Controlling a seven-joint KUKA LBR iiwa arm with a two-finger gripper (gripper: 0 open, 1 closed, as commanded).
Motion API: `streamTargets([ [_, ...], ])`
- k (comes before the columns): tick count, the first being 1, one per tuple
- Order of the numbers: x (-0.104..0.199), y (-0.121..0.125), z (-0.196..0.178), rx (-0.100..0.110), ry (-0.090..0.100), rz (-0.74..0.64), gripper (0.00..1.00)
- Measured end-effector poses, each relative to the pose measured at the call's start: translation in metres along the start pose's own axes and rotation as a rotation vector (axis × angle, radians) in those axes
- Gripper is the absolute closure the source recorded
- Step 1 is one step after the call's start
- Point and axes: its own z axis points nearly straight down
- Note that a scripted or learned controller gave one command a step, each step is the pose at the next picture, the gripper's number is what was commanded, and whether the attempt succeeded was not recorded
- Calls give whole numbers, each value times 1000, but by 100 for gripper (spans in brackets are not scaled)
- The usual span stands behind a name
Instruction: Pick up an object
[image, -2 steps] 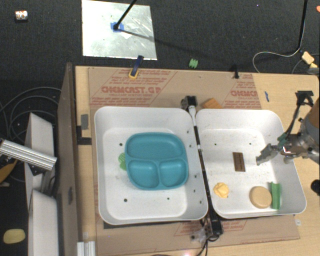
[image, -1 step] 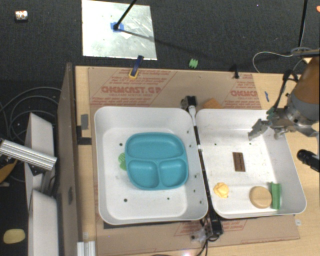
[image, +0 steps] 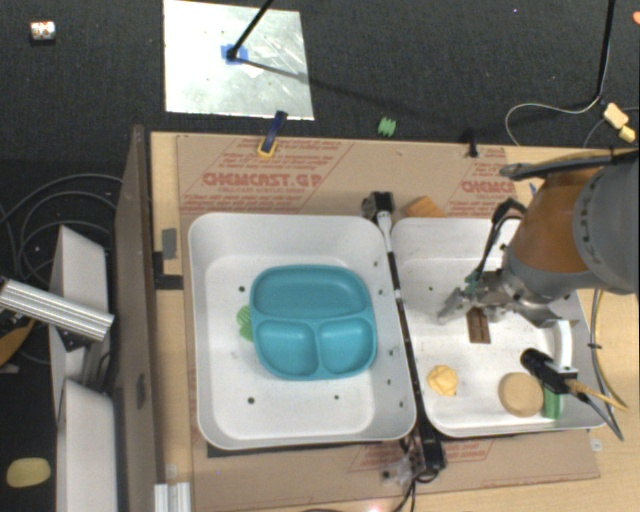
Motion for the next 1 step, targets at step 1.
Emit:
streamTargets([
  [1, -59, 39, -52, -8, -7, 7, 0],
])
